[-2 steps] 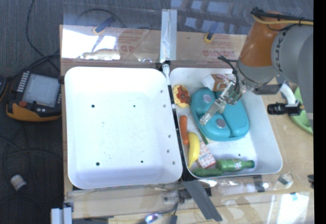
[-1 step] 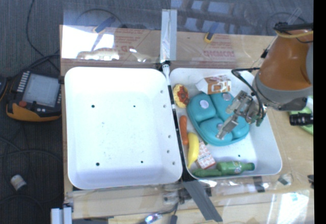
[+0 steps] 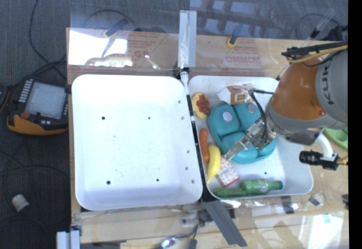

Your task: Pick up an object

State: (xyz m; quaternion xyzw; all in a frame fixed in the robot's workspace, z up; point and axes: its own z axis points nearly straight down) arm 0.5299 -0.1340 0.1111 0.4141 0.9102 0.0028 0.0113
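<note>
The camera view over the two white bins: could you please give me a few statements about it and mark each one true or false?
1. The yellow plastic banana lies in the right-hand shallow white bin. True.
2. The green plastic bottle lies in the left-hand shallow white bin. False: it lies at the right bin's near edge.
3. The end effector is over the teal plastic objects. True.
4. The orange carrot lies on the floor. False: it lies in the right bin, beside the banana.

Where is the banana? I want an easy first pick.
The banana lies in the right bin, near its left wall, just below the carrot and left of the teal pieces.
</note>
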